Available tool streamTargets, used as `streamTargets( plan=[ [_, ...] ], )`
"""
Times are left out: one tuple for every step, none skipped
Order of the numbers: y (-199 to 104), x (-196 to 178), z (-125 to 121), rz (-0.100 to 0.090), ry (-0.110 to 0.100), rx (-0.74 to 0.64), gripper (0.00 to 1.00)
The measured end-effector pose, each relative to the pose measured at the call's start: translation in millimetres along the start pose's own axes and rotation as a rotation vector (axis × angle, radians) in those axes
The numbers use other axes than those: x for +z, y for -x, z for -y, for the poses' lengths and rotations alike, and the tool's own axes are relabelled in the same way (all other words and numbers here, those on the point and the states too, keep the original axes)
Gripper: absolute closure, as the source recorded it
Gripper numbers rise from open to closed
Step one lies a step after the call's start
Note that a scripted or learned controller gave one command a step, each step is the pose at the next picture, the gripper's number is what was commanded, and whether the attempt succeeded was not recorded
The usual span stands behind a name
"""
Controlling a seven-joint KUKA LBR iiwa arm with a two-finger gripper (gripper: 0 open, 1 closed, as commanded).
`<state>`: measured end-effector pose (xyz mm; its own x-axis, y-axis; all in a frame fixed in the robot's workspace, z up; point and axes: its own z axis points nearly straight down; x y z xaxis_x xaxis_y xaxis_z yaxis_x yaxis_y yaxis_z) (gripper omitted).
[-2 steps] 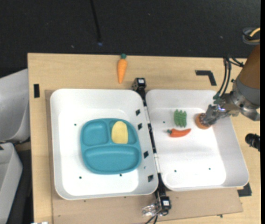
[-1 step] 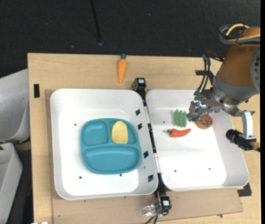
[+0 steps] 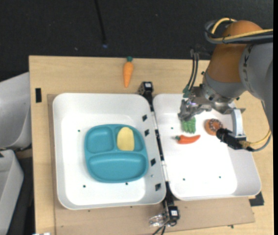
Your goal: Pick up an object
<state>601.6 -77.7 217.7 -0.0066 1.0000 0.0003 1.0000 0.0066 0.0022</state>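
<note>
Objects for picking lie spread over a wooden tabletop (image 3: pixel 43 190) that carries two shallow white bins side by side. Largest is the left bin (image 3: pixel 70 180), which holds a teal divided plate (image 3: pixel 110 163) lying flat near its middle; in the plate's upper right compartment sits a pale yellow rounded piece (image 3: pixel 126 138), touching the divider walls around it. The right bin (image 3: pixel 217 180) holds three small things gathered in its upper part: a green bumpy vegetable piece (image 3: pixel 190 126), a red chili pepper (image 3: pixel 188 139) just below it, and a round orange-brown item (image 3: pixel 212 126) to the right of both, near a black fitting on the arm's cable. The pepper is slim and glossy red, with its long axis running nearly level across the view, slightly raised toward the right end; which end is the stem is too small to tell. The green piece stands with its long axis roughly up and down in the view. The grey arm with its orange band reaches in from the right, and the tool (image 3: pixel 188 112) hangs directly over the green piece, at or just above its top; whether its fingers are wide or narrow cannot be told. Outside the bins, a small orange carrot (image 3: pixel 127 73) with a green top lies on the bare tabletop above the left bin, its long axis near vertical, green end away from the bins.
</note>
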Motion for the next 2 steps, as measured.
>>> streamTargets(
  plan=[
    [-44.6, 0.0, -12.3, 0.000, 0.000, 0.000, 1.00],
    [-101.4, -3.8, -27.8, -0.001, 0.001, -0.001, 1.00]
  ],
)
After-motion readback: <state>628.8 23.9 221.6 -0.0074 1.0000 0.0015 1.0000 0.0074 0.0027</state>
